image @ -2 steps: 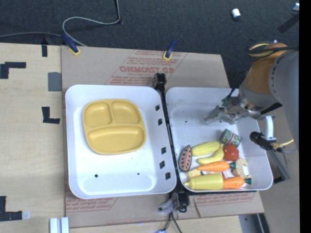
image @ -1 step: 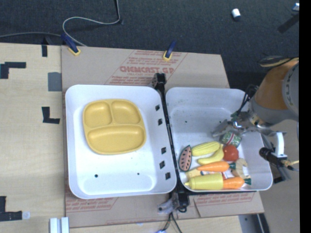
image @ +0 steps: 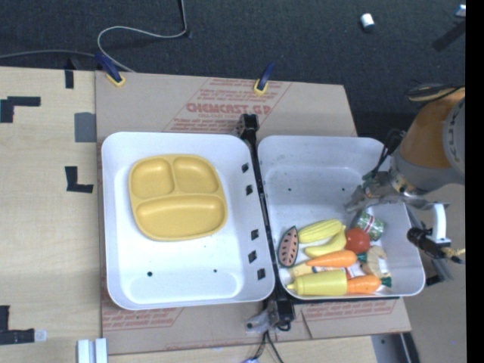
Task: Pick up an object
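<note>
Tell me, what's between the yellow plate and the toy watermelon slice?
In the camera view, the bins' touching walls with black clips lie between the yellow plate and the watermelon slice.

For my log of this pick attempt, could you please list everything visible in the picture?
bins: 2, white, side by side on the bench
divided plate: 1, yellow, left bin
toy corn: 1, yellow, right bin
toy carrots: 2, orange, right bin's near side
toy tomato: 1, red, right bin
melon slice: 1, dark-rinded, right bin
yellow bottle: 1, right bin's near edge
clamps: 2, blue-yellow, cardboard's far edge
arm: 1, grey-orange, right
hand: 1, over right bin
</note>
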`<state>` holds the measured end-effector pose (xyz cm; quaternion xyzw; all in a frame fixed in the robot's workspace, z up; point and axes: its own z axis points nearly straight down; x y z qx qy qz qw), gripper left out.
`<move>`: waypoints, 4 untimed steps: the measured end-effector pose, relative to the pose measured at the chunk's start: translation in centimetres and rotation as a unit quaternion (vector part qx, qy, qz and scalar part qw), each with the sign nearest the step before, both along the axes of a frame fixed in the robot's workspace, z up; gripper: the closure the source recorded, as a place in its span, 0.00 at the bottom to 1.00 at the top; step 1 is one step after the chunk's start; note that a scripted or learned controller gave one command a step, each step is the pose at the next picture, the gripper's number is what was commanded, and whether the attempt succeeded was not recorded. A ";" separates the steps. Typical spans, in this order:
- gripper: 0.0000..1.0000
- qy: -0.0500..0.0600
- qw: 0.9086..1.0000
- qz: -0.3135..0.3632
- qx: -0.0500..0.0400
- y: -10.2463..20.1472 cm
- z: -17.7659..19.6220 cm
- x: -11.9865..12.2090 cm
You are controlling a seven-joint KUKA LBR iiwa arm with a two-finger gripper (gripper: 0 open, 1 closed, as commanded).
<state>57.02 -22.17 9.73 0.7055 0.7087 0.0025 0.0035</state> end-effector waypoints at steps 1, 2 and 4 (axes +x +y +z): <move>0.00 0.001 1.000 0.000 0.001 0.1 0.0 0.0; 0.00 0.002 1.000 0.000 0.003 0.2 -1.0 -8.3; 0.00 0.000 1.000 -0.004 -0.003 12.2 -1.0 -8.0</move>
